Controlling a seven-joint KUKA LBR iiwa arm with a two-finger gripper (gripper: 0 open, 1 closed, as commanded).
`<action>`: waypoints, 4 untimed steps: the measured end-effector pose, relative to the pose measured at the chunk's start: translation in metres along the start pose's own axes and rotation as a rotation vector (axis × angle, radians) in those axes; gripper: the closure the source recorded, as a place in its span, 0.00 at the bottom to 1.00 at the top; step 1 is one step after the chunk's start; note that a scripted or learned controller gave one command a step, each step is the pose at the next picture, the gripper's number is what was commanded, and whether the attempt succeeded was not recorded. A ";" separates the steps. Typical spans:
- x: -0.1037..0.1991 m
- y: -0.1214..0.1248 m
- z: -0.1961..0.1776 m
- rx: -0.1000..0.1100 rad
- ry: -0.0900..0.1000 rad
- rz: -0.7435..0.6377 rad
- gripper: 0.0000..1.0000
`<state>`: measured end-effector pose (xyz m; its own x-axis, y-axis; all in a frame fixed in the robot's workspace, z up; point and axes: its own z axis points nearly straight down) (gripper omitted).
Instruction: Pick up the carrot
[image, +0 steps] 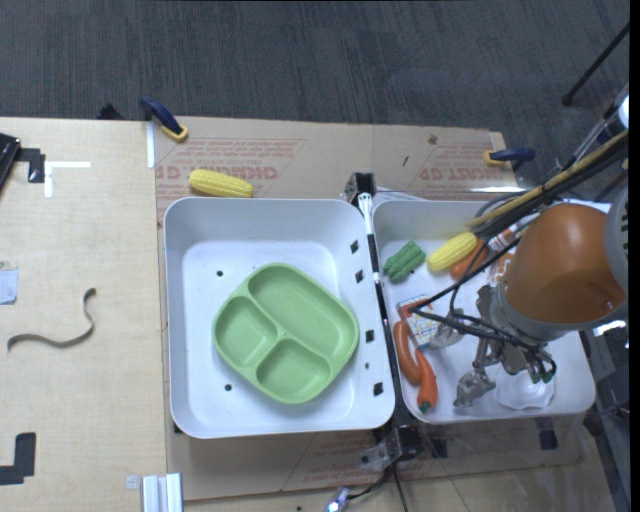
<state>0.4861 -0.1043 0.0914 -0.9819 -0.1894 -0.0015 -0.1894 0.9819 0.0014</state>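
The carrot (426, 384) is orange with a green end and lies along the left wall of the right bin (570, 400), near its front corner. A redder long piece (404, 348) lies against it just behind. My gripper (470, 388) hangs low over the front of the right bin, a short way to the right of the carrot and apart from it. Nothing shows held in it. The arm's orange band (560, 265) covers much of the bin's right half.
A yellow corn cob (452, 252), a green vegetable (403, 260) and a small packet (425, 325) lie further back in the right bin. A green divided plate (285, 332) sits in the left bin (190, 300). Another corn cob (220, 182) lies on the cardboard behind.
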 end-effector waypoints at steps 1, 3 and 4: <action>-0.009 -0.093 -0.002 0.003 -0.004 -0.047 0.00; -0.014 -0.098 -0.001 0.003 -0.004 -0.207 0.00; -0.001 -0.029 0.000 -0.001 -0.001 -0.260 0.00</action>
<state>0.4924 -0.1329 0.0916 -0.9000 -0.4358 -0.0032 -0.4358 0.9000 0.0013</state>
